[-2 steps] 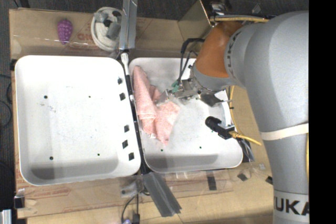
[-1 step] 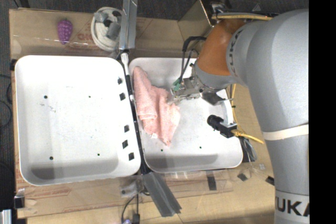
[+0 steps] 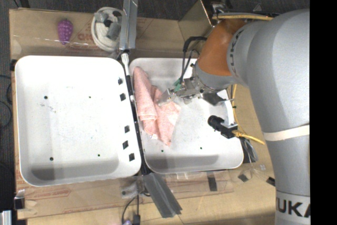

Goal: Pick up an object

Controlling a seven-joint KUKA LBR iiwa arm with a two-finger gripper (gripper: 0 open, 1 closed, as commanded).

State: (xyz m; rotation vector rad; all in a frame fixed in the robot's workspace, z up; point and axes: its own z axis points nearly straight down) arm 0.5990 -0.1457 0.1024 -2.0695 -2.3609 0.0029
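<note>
Two shallow white bins sat abutting; the left bin carried nothing for the task. A crumpled pink cloth lay against the left wall of the right bin, the only item within reach. The two-finger gripper hung at its upper edge; jaw spread could not be told.

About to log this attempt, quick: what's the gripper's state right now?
Gripper: down in the right bin, at the pink cloth; grip state cannot be told from this angle.
</note>
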